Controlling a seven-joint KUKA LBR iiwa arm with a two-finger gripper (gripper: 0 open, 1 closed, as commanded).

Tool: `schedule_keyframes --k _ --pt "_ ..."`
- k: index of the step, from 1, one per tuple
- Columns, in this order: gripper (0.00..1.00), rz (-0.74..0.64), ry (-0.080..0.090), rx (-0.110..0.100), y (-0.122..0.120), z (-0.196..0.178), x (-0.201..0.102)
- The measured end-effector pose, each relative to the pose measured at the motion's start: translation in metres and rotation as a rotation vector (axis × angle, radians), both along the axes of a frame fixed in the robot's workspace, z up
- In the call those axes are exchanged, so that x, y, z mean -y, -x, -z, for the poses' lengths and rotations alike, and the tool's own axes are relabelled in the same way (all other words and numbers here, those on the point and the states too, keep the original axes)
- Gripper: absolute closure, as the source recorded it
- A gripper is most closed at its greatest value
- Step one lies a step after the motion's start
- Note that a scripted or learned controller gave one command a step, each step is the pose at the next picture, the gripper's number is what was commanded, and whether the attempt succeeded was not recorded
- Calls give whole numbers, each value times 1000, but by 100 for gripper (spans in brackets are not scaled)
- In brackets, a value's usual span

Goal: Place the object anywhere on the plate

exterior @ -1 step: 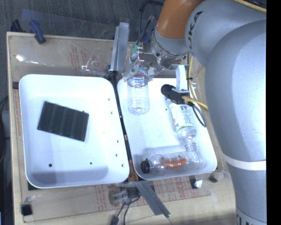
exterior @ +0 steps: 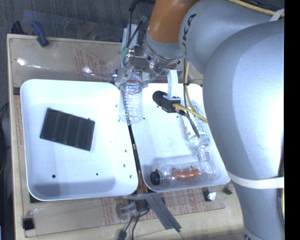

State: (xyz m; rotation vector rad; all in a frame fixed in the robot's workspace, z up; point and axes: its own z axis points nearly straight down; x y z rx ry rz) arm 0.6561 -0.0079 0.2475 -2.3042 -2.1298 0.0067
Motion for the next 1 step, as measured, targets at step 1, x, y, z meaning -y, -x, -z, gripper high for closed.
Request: schedule_keyframes --k 1 --pt "100 -3 1 -1 22 57 -52"
